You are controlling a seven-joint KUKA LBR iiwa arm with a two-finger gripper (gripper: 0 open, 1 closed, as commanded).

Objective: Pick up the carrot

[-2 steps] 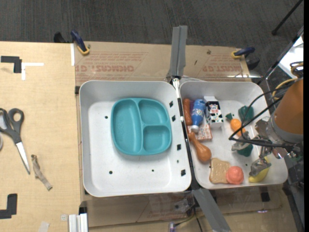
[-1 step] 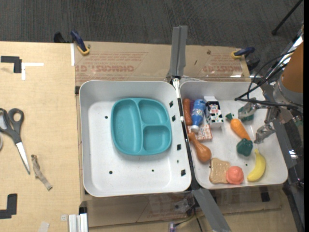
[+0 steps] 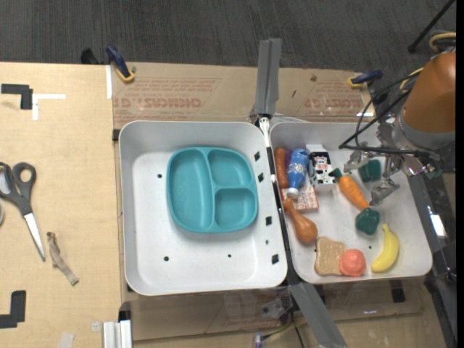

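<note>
The carrot (image 3: 353, 191) is a short orange cone lying at a slant on the floor of the right bin (image 3: 417, 216), in its upper middle. My gripper (image 3: 370, 176) hangs just right of and above the carrot, under the orange-banded wrist. Its grey fingers (image 3: 382, 189) stand apart, so it is open. A small teal piece (image 3: 371, 170) shows in the gap between them, and I cannot tell whether it touches them. The carrot itself lies outside the fingers, with its right end close to the lower one.
The right bin also holds a blue bottle (image 3: 296, 169), a brown pear-shaped toy (image 3: 301, 223), a toast slice (image 3: 330, 256), a pink fruit (image 3: 353, 262), a banana (image 3: 386, 251) and a dark green toy (image 3: 367, 221). A teal divided plate (image 3: 213, 189) lies in the left bin. Scissors (image 3: 22, 194) lie at far left.
</note>
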